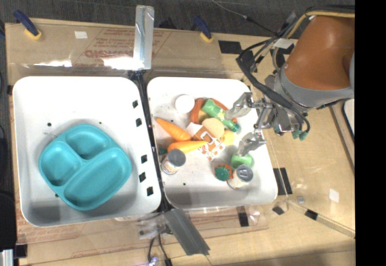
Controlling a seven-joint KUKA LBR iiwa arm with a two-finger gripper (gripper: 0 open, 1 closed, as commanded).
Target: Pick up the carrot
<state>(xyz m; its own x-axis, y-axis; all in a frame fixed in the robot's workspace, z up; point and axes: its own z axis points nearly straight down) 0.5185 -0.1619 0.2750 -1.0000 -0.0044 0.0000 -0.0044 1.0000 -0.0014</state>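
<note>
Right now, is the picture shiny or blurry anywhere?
In the camera view, bright glare washes the clear film behind the left bin and the metal strip; soft shadows edge the teal plate; the carrot looks fairly sharp, while the gripper and small toys near it look a bit fuzzy.

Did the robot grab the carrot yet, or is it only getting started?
Only getting started. The carrot lies loose in the right bin, near its left side, among other toy food, so nothing is done yet. The gripper is open over the far right of that bin, with nothing between its fingers, apart from the carrot. Left to do: move across to the carrot, close on it and lift.
</note>
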